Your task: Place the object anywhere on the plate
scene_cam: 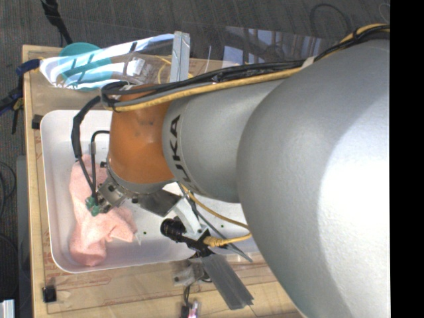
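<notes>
Counter edge (pixel 99 280) first, then the white bin (pixel 53 177) with a pink cloth-like object (pixel 96 227) lying along 12-to-6. Tool (pixel 99 201) sits right over its upper part, object spreading toward 6 (can't tell the tool's state, the wrist hides it). Further back, something teal (pixel 83 55) at 12, maybe the plate.

A teal dish (pixel 79 48) and clear plastic wrap (pixel 112 63) lie beyond the white bin (pixel 53 177).

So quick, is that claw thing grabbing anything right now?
Gripper: it cannot be told. It sits low in the white bin, right over the pink cloth, and the arm's wrist covers its tip.
</notes>
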You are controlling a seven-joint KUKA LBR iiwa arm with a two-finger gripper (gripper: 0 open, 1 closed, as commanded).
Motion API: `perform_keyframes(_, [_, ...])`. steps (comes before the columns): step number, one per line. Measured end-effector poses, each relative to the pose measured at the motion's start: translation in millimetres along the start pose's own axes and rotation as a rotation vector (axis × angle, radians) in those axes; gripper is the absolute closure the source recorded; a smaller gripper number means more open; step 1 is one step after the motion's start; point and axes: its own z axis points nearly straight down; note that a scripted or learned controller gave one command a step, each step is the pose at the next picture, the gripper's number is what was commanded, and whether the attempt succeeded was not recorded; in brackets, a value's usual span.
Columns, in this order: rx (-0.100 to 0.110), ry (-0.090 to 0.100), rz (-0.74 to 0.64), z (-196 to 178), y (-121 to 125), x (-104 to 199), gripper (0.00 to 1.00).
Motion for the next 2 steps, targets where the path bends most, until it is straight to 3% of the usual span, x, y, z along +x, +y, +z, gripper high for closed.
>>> perform_keyframes(1, [-0.004,0.000,0.228,96,20,26,1.00])
perform_keyframes(2, [0.001,0.000,0.089,26,18,25,1.00])
